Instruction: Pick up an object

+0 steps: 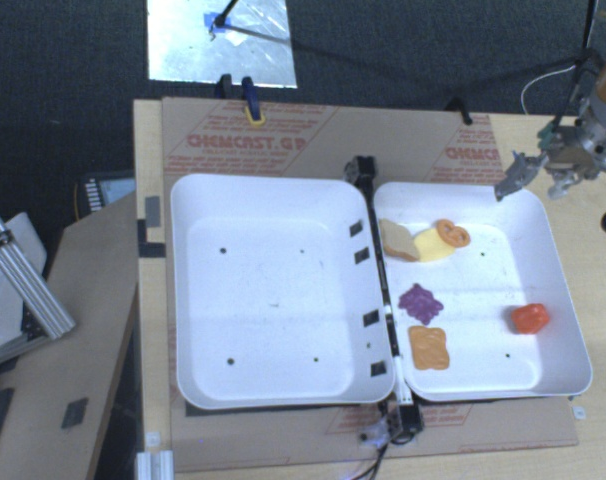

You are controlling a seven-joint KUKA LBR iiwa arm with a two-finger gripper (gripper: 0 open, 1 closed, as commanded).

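At the near edge, a tangle of wires (388, 430) sits where the two bins meet. The left bin (188, 268) is bare white with small dark dots. The right bin (563, 298) holds the objects: nearest, an orange waffle-like piece (429, 348); just beyond it a purple cluster (420, 303); to the right, near the bin's wall, a red-orange lump (529, 318). Farther back lie a tan wedge (397, 240), a yellow piece (434, 245) touching it, and an orange ring (451, 233) resting against the yellow piece.

The gripper (534, 176) hangs over the right bin's far right corner, apart from every object, its two fingers spread wide with nothing between them. The arm (598, 118) leans in from the upper right, a pale cable (543, 78) looping beside it.

Under the bins lies cardboard (283, 138) printed in red; "CHEMCAST" can be read, mirrored, with smaller text too small to make out. A blue-and-yellow clamp (251, 103) grips its far edge. Beyond, a shiny metal sheet (221, 26) lies on dark floor.
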